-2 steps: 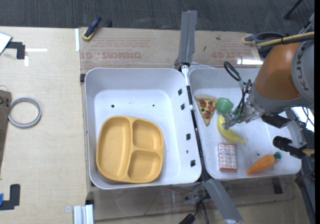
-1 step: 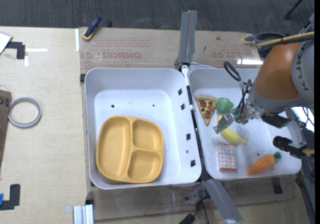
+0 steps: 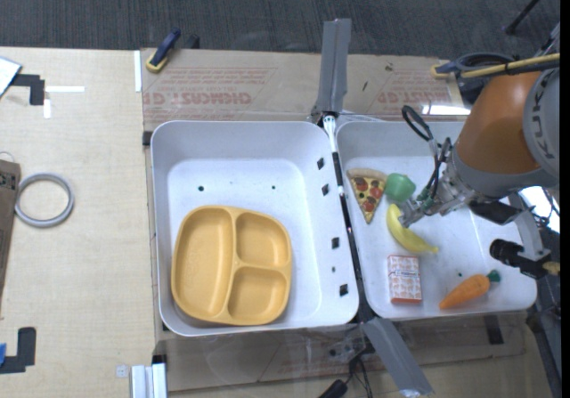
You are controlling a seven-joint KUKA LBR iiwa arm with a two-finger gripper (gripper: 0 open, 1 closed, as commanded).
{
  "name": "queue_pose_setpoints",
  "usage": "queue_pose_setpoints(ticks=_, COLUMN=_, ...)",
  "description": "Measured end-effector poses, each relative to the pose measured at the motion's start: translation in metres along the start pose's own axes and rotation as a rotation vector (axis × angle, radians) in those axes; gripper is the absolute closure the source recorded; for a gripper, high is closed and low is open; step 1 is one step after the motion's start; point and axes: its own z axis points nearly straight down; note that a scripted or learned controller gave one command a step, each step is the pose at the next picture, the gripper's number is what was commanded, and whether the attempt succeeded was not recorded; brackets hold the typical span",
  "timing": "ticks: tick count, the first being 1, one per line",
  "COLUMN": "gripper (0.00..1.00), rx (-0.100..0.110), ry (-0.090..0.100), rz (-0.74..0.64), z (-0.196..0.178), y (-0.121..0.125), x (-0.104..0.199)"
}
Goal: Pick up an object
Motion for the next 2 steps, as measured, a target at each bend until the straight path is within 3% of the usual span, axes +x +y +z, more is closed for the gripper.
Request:
queue_pose_setpoints(ticks=1, gripper=0.00, rx=0.000, ry=0.000, rz=-0.001, z=0.000, y=0.000, x=0.000)
queue_pose_setpoints(ticks=2, gripper=0.00, rx=0.002, ry=0.003, rz=-0.255, z=0.036, y=-0.003, x=-0.003)
